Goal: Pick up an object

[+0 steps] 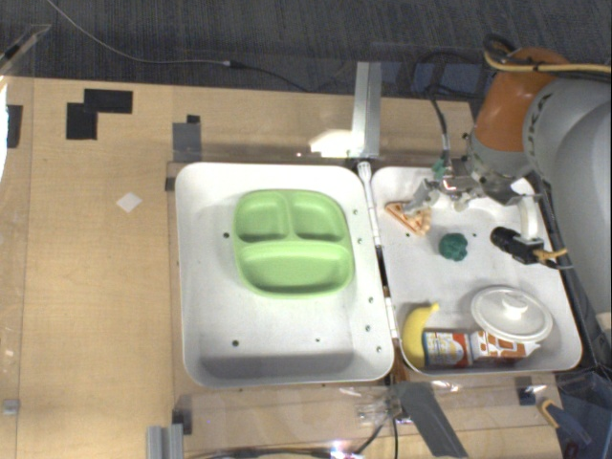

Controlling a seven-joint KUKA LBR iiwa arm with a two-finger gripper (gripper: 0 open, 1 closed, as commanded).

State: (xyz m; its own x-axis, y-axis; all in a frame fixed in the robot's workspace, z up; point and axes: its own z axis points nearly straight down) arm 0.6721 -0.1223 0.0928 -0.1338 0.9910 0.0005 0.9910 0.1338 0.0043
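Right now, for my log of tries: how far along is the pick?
Done: nothing lifted; the tan piece, green lump, banana and lidded bowl all lie in the right bin. In hand: the tool is close beside the tan piece. Left: a grasp and lift.

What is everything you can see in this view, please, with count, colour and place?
bench: one, pale wood, under both bins
left bin: one, white
right bin: one, white
plate: one, green, divided, middle of left bin
ball: one, teal green, middle of right bin
small piece: one, orange-tan, right bin, upper left
banana: one, yellow, right bin, lower left corner
can: one, orange-labelled, lying beside banana
lidded bowl: one, white, right bin, lower right
arm: one, grey, orange band
pincer: one, metallic, over right bin's upper part
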